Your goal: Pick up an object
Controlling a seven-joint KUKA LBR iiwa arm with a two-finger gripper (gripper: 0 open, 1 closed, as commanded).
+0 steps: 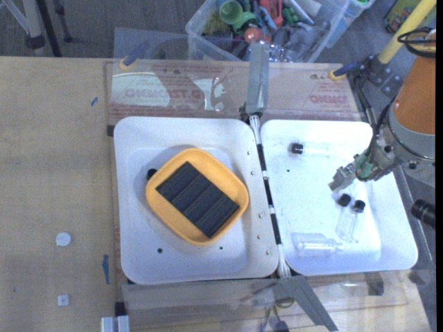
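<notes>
Camera view: the gripper (344,178) hangs over the right bin (394,254) at right of centre, with nothing visible between its fingers; whether they are spread or closed cannot be told. Candidate objects are the clear vials with black caps just below it (351,220), one near the bin's upper left (309,147), and the yellow tray (197,196) in the left bin (131,254). For a sound pick, centre over one vial, align across its narrow axis, and descend squarely, since clear round glass probably rolls.
</notes>
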